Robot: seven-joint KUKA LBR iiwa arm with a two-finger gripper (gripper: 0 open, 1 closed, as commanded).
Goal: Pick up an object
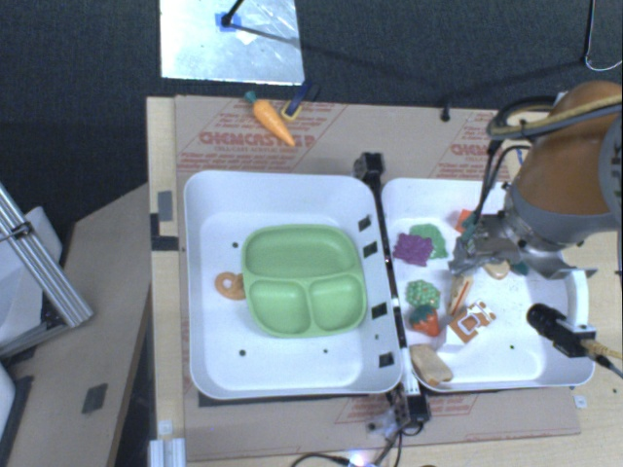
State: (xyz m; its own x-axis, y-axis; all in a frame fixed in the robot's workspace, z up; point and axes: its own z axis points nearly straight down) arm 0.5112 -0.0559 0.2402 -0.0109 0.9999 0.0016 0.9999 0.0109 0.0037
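Claw (465, 261) hovers over knobbly purple toy (413, 249), right bin (516, 363).

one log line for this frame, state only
arm: over right bin | gripper: above toys, fingers unclear | left bin: green tray, pretzel

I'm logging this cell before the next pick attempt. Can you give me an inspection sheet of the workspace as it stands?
Surface: bench with two white bins side by side, left bin and right bin.
Job's things: in the right bin, a purple toy, a green toy, an orange-and-white piece and a tan piece at the near corner.
Clutter: green divided plate and a small pretzel-like ring in the left bin; toy carrot on the cardboard behind the bins.
Gripper: gripper low over the right bin; finger state unclear.
Cables: black cables along the arm.
Surroundings: shiny sheet on dark floor.
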